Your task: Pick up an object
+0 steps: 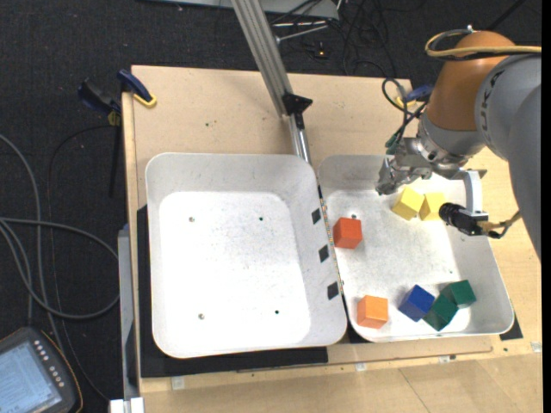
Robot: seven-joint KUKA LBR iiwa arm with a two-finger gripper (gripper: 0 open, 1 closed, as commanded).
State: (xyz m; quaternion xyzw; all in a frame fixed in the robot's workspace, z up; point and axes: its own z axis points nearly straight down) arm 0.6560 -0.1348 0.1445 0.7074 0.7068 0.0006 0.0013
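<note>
Although the right-hand bin (pixel 482 312) on the table (pixel 215 110) holds several blocks lower in the frame, the pincer (pixel 392 179), whose spread I cannot tell, hangs at upper right with the yellow blocks (pixel 416 204) just beside it, toward lower right.

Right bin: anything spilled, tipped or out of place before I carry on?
Nothing stands out. The blocks all lie inside the right bin: two yellow, two orange, one blue, two green. The end effector hangs beside the yellow ones.
</note>
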